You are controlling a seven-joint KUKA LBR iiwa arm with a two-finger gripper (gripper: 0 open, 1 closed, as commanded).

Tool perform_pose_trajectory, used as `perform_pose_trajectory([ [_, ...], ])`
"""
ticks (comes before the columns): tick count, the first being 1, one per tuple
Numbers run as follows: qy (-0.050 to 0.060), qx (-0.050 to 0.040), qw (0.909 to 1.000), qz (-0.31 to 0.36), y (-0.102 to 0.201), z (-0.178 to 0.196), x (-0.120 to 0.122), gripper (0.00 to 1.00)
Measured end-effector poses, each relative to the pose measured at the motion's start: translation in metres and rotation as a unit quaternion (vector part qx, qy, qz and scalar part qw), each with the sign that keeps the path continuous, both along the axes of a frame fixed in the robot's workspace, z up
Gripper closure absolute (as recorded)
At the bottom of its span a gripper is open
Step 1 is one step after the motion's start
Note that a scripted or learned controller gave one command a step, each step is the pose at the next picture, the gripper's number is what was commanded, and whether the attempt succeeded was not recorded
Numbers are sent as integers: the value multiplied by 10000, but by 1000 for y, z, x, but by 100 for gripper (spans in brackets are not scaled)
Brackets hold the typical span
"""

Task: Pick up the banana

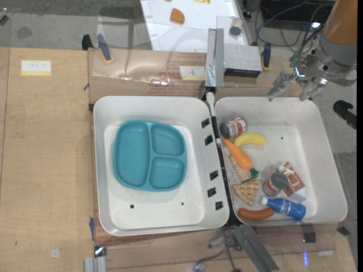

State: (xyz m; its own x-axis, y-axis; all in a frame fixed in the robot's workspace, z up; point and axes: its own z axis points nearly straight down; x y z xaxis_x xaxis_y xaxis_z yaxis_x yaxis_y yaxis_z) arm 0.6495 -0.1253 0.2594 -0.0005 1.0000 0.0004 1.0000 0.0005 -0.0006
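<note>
Banana: I see the banana [251, 140] lying flat in the right bin [329, 169], in its upper left part, curved and yellow, with nothing gripping it.
Nearest neighbours: a small can [233, 127] lies just up and left of the banana; a carrot [238, 155] sits just below it, slanting down toward the right.
Lower cluster: below the carrot I make out a waffle-textured wedge [243, 174] and a slice of pizza [248, 192], close together.
Right of cluster: a second can [277, 182] rests against a brown and white packet [292, 178].
Bottom of bin: a blue bottle [285, 207] lies on its side, and a sausage [255, 213] lies along the lower wall, left of the bottle.
Gripper: my gripper [292, 87] hangs at the upper right of the frame, above the top rim of the right bin and well apart from the banana; its two fingers are spread apart with nothing between them.
Arm: the grey arm with its orange band [345, 16] comes in from the upper right corner.
Left bin: the left bin [108, 208] holds a teal divided plate [150, 154] with three compartments.
</note>
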Motion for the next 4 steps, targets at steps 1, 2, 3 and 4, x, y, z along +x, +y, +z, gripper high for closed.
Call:
perform_pose_trajectory([
  [1, -2, -2, 9981, 617, -29, -93, -77, 0],
  [2, -1, 0, 9949, 1011, 11, -162, -39, 0],
  [3, -14, -4, 9716, 2365, 30, -168, -17, 0],
  [4, 78, -56, 9686, 2486, 46, -166, 6, 0],
])
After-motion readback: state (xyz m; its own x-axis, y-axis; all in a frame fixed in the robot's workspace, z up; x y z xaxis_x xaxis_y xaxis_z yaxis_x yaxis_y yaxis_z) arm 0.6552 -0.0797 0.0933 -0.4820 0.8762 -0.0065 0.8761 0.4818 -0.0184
